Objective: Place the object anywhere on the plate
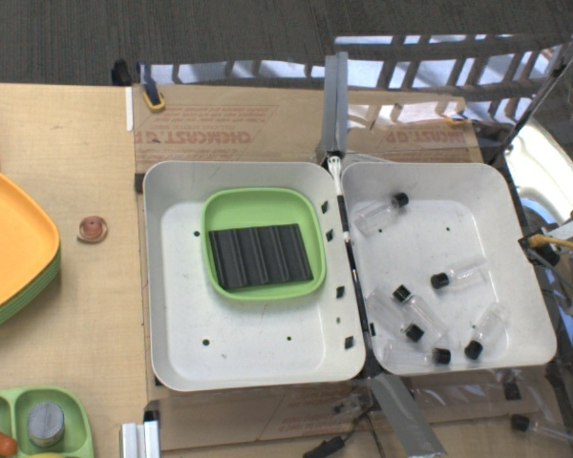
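Note:
A green square plate (262, 197) lies in the left white bin (258, 356), toward its back. A dark grey ribbed rectangular pad (260, 256) rests flat on the plate and covers most of its middle. The right white bin (430, 232) holds several clear vials with black caps. One vial (387, 210) is near the back left, another vial (458, 277) is in the middle, and the others cluster near the front, such as the vial (484, 337) at the front right.
A stack of orange plates (10, 246) sits at the far left of the bench, with a small reddish knob (93, 228) beside it. A green compartment tray (33, 423) is at the bottom left. Cardboard (229, 132) and a metal rack (439, 65) stand behind the bins.

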Robot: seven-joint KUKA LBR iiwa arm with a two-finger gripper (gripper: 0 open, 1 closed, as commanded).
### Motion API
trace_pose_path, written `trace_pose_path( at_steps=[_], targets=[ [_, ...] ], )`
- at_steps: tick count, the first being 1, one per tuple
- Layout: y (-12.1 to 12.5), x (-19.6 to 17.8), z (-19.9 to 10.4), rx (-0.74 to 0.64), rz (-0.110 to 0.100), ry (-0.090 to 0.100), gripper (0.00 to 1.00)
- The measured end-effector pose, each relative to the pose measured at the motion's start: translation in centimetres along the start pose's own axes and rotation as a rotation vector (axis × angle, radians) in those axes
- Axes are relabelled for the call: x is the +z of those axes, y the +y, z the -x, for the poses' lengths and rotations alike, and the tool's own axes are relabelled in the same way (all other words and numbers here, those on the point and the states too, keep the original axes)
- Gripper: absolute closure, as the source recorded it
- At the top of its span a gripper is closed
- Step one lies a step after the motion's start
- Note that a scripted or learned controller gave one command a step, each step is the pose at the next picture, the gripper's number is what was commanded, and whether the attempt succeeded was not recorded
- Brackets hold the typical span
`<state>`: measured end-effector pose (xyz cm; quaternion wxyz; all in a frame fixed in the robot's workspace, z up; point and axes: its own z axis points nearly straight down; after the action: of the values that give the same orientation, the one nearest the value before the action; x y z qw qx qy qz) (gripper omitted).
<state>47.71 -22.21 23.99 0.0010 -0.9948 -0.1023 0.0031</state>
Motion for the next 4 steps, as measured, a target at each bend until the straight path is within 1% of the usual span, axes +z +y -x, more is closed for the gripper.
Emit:
trace_pose_path(
  at_steps=[2,3,4],
  targets=[
    [0.0,1.3,0.0,0.004,0.0,0.0,0.0],
    [-0.1,1.3,0.0,0.002,0.0,0.0,0.0],
    [0.0,-6.1,0.0,0.0,0.002,0.001,0.0]
  ],
)
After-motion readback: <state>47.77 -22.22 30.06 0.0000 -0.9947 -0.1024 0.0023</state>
